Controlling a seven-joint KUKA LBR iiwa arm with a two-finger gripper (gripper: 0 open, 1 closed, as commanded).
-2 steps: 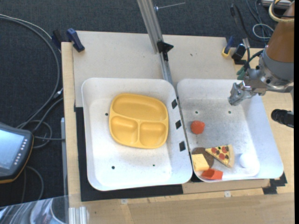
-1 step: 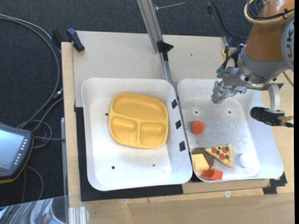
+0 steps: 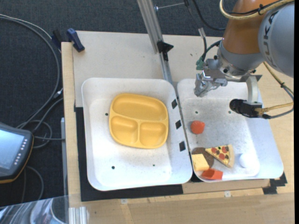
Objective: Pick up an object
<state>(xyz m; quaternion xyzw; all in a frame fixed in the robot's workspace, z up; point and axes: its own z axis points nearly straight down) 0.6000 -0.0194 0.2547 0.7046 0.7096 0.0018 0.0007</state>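
Observation:
My gripper (image 3: 202,90) hangs over the far left part of the right bin (image 3: 261,139), nothing visible between its fingers. Below it in the bin lies a small red-orange ball (image 3: 198,127). Along the bin's near edge sit a yellow cheese wedge (image 3: 200,162), a brown piece (image 3: 208,154), a pizza slice toy (image 3: 222,155), a red-orange piece (image 3: 213,174) and a white egg-like object (image 3: 246,161). The gripper is well apart from all of them.
The left bin (image 3: 98,171) holds a yellow divided plate (image 3: 138,120). A metal pole (image 3: 152,17) rises at the back between the bins. Cables and a black part (image 3: 245,107) of the arm hang over the right bin's far right.

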